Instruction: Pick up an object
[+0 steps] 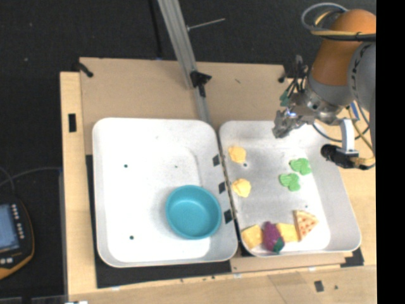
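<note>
Toys crowd the right bin's (329, 170) near edge: a purple grape cluster (272, 235), a pizza slice (305, 223). Farther back we see two green pieces (295, 173), then the pincer (283, 126) above the far rim, grip state unclear to us.

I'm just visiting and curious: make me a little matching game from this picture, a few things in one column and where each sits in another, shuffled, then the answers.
Things:
1. blue bowl
2. green pieces
3. purple grapes toy
4. gripper

Places:
A. near front edge of the right bin
B. over the back edge of the right bin
C. in the left bin
D. middle of the right bin, right side

Pairs: 1-C, 2-D, 3-A, 4-B
</note>
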You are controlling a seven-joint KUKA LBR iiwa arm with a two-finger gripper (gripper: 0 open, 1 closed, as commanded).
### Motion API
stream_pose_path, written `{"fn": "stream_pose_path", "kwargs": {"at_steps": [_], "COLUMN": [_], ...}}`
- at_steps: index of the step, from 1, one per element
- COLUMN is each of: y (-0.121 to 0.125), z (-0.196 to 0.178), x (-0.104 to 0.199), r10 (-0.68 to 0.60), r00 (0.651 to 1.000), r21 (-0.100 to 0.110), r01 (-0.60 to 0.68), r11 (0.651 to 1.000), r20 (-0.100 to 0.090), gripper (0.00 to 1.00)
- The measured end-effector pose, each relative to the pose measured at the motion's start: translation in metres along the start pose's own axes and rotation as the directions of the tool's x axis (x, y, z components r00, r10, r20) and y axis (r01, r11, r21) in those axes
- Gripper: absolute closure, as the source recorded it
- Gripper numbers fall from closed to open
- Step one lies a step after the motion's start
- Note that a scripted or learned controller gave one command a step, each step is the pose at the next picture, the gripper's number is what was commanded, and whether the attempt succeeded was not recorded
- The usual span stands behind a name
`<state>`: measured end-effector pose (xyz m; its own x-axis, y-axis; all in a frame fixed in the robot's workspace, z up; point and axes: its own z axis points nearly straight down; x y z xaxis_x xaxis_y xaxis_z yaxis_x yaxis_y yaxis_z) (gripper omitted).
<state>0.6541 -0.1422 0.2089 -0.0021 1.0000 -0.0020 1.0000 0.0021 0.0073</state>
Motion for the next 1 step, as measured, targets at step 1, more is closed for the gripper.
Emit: {"fn": "stream_pose_path", "kwargs": {"at_steps": [1], "y": [0.0012], "z": [-0.0381], "x": [-0.0018], "r10": [0.0], "r00": [1.0], "r21": [0.002], "r01": [0.0], "r11": [1.0], "r20": [-0.001], "gripper": [1.0]}}
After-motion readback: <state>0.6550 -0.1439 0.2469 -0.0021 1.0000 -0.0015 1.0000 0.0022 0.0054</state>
